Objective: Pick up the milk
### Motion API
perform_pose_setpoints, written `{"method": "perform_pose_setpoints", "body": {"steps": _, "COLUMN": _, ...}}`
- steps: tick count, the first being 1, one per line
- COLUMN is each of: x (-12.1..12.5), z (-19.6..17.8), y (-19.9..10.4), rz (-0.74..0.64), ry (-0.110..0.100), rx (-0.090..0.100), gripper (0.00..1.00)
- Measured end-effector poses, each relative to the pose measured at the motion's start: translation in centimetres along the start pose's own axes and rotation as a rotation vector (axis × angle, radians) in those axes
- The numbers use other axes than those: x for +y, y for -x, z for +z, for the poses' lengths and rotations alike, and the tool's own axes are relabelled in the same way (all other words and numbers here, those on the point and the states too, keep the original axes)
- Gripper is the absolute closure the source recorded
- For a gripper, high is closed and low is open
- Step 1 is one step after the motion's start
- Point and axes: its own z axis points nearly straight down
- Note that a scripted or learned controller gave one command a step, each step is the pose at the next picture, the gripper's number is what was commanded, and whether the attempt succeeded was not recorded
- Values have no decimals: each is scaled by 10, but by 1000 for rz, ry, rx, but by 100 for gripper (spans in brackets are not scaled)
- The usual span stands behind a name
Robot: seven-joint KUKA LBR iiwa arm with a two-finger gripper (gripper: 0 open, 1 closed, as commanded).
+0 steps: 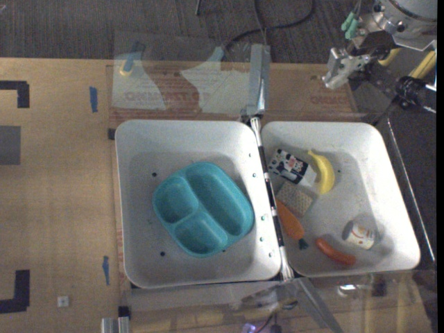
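Note:
The milk (288, 166) is a small carton with black and white cow patches. It lies on its side at the upper left of the right bin (388, 186), close to the wall between the bins. A yellow banana (322, 172) lies just to its right. My gripper (341, 71) hangs high over the bench beyond the right bin's far edge, well away from the milk. It is open and holds nothing.
In the right bin there are also a tan waffle square (296, 198), an orange carrot (290, 220), a red sausage (335, 250) and a white cup (359, 233). The left bin (139, 151) holds a teal divided plate (202, 208).

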Motion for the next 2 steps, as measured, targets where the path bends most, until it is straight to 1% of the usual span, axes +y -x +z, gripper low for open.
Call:
{"method": "perform_pose_setpoints", "body": {"steps": 1, "x": 0, "z": 0, "y": -1, "rz": -1, "ry": -1, "rx": 0, "gripper": 0}}
{"method": "perform_pose_setpoints", "body": {"steps": 2, "x": -20, "z": 159, "y": -12, "rz": -66, "ry": -3, "rx": 2, "gripper": 0}}
